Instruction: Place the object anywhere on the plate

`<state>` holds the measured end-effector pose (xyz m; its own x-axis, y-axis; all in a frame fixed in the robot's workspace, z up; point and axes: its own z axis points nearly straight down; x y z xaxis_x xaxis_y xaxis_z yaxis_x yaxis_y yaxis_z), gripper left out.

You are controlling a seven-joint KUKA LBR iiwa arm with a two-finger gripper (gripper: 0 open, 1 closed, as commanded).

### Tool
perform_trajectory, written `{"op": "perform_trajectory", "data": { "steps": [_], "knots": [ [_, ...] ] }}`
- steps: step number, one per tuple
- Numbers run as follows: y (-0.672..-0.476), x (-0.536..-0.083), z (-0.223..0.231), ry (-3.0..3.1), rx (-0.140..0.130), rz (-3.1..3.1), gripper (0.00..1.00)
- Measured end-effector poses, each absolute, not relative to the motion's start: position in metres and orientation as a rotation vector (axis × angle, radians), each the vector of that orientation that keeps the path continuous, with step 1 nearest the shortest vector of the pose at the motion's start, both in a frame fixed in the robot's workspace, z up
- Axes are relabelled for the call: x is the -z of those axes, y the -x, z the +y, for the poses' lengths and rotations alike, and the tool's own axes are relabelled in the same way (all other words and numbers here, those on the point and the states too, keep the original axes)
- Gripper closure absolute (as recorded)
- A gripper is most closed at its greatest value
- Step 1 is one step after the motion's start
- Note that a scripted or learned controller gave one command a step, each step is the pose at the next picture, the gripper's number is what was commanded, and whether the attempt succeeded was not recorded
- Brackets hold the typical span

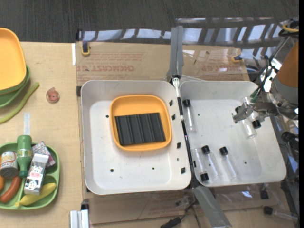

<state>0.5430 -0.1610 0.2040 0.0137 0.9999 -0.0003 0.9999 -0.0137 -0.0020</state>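
The grey two-finger gripper (247, 114) is hovering over the right white bin (266, 175), jaws seemingly gripping a clear black-capped vial (251, 127), ready for carrying left to the orange plate (140, 103).

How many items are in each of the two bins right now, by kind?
Clear tubes with black caps: 4, right bin, the last by the gripper
Orange plate: 1, left bin
Black ribbed block: 1, on plate
Total: 6
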Motion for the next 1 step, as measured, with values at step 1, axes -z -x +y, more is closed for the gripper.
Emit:
{"op": "perform_trajectory", "data": {
  "steps": [1],
  "knots": [
    [-0.5954,-0.2180,-0.1907,1.915,-0.002,-2.492,1.00]
  ]
}}
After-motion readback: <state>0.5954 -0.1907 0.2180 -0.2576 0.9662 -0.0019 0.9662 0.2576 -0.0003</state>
